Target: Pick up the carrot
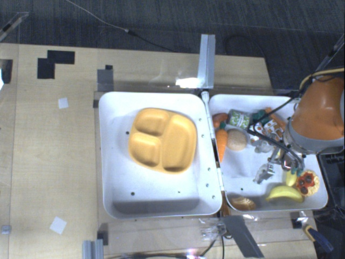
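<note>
Hovering claw (265, 172) over right bin (237, 166) — carrot (221, 143) apart; leftward.

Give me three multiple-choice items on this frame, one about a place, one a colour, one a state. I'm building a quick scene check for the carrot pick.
1. Where does the carrot lie?
A. In the yellow tray
B. In the right bin, against its left wall
C. On the bench outside both bins

2. What colour is the divided tray in the left bin?
A. Yellow
B. Blue
C. Red

3. How does the gripper stand to the carrot?
A. It has the carrot between its fingers
B. It has set the carrot in the left bin
C. It is apart from the carrot, over the right bin's floor near the banana

Answers:
1 B: the carrot sits along the dividing wall inside the right bin.
2 A: the tray is plainly yellow.
3 C: bare bin floor separates the gripper from the carrot.
</note>
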Robot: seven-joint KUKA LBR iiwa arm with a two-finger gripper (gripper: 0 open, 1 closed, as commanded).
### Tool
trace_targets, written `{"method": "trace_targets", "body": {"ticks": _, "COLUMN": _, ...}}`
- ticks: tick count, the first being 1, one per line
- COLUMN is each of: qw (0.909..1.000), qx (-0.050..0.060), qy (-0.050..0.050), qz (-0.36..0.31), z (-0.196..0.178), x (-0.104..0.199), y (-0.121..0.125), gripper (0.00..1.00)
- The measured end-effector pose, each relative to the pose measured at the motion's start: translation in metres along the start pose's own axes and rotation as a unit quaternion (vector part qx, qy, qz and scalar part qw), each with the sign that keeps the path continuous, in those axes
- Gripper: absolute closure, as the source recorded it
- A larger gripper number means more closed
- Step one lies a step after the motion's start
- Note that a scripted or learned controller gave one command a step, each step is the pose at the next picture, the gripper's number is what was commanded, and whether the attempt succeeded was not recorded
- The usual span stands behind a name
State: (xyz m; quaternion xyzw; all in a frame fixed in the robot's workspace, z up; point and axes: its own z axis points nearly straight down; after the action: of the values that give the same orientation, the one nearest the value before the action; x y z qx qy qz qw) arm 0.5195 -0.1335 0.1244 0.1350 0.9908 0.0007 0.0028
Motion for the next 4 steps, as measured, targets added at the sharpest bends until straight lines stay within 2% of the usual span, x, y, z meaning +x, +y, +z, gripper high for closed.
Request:
{"method": "trace_targets", "body": {"ticks": 1, "qw": 0.9922, "qx": 0.000, "qy": 0.000, "qz": 0.125, "z": 0.026, "x": 0.021, "y": 0.033, "gripper": 0.00}}
{"method": "trace_targets", "body": {"ticks": 2, "qw": 0.9892, "qx": 0.000, "qy": -0.004, "qz": 0.146, "z": 0.035, "x": 0.018, "y": -0.041, "gripper": 0.00}}
{"method": "trace_targets", "body": {"ticks": 3, "qw": 0.9897, "qx": -0.001, "qy": -0.010, "qz": 0.143, "z": 0.021, "x": 0.015, "y": -0.039, "gripper": 1.00}}
{"method": "trace_targets", "body": {"ticks": 4, "qw": 0.9836, "qx": -0.001, "qy": 0.000, "qz": 0.180, "z": 0.009, "x": 0.041, "y": 0.032, "gripper": 1.00}}
